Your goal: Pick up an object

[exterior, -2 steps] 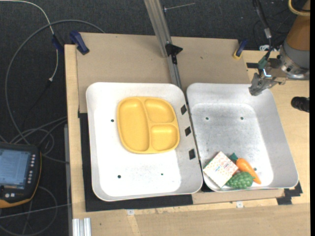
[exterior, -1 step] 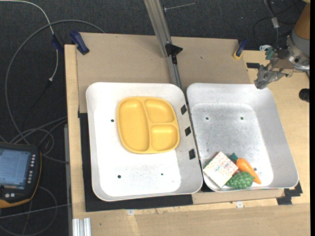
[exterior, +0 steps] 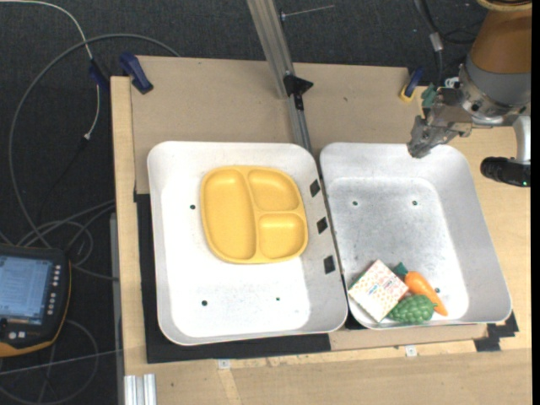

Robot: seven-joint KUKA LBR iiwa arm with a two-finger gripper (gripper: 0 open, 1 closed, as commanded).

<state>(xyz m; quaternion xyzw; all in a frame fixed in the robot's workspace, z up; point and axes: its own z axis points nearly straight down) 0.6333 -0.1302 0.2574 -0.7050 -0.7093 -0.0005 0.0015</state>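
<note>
Three small objects are gathered in the near corner of the right bin (exterior: 472, 226). A white patterned card packet (exterior: 379, 289) is seen lying tilted, its long axis running from near-left up toward far-right. Just beside it on the right, a toy carrot (exterior: 424, 291) is laid with its long axis slanting from far-left to near-right, the tip pointing toward the near right rim. A green knobbly item (exterior: 413, 310) is tucked below the carrot, touching both.

The gripper (exterior: 420, 145) is held over the far rim of the same bin, well apart from the three objects, and nothing is seen between its parts; whether they are spread or closed cannot be told.

A yellow divided plate (exterior: 252, 214) is set in the left bin (exterior: 169, 226), its single long compartment on the left.

Both bins are carried by a tan table (exterior: 211, 99), over a black mat. Dark carpet with loose cables surrounds it, and a handheld pendant with a screen (exterior: 29, 298) is seen at the left.
</note>
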